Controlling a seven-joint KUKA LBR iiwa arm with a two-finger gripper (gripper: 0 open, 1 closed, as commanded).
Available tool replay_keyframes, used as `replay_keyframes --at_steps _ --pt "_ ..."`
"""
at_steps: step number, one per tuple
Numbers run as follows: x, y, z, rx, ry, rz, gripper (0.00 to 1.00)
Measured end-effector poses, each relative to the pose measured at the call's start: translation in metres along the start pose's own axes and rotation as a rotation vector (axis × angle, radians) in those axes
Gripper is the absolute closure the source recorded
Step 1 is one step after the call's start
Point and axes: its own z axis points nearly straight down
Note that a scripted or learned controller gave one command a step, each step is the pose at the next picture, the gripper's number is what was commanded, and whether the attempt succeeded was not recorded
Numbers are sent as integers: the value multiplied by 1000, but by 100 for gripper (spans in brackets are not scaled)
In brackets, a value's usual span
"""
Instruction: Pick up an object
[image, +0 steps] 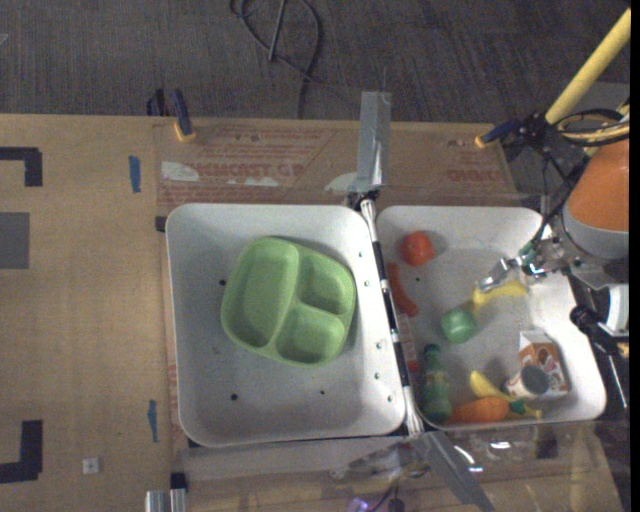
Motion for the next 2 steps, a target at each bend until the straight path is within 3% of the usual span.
replay_keyframes --at_steps 1,2 --pt "-2 1 -12 -5 -8 0 100" --pt "-1 2 -11 -4 -5 -1 0"
